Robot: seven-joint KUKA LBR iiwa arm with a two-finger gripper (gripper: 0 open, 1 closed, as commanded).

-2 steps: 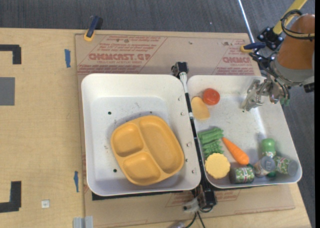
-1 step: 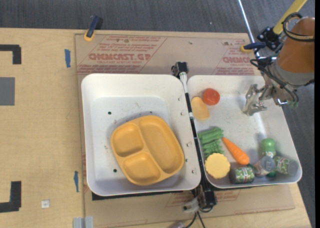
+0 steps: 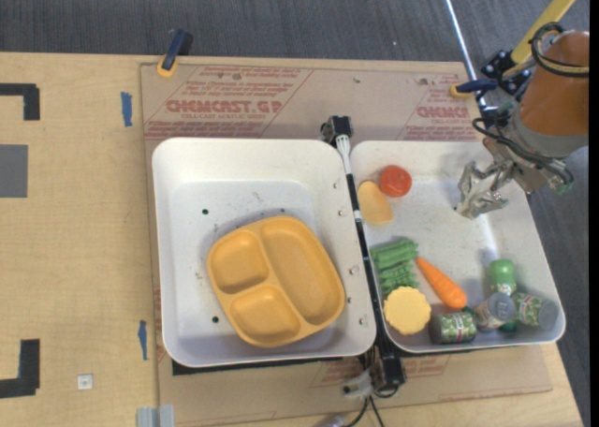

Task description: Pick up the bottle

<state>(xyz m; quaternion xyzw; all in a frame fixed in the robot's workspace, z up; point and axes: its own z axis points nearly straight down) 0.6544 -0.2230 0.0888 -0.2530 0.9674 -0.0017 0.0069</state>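
The bottle (image 3: pixel 503 277) stands in the right bin (image 3: pixel 440 219) near its front right corner, green-capped, with a tin (image 3: pixel 456 327) and a pile of small packs (image 3: pixel 513 309) just in front of it. The tool (image 3: pixel 485 193) hangs over the back right part of that bin, well apart from the bottle, with nothing between its fingers; they look parted, though the metal is hard to read at this slant. A carrot (image 3: pixel 440 284) lies to the bottle's left, and past it are green beans (image 3: pixel 395 262) and a yellow disc (image 3: pixel 407 310). The left bin (image 3: pixel 178 219) holds a yellow tray (image 3: pixel 274 279). The bottle looks like small, light, stiff plastic, probably smooth and quick to tip. I would grip it across the body below the cap, coming from above, where the wall side and carrot side leave room
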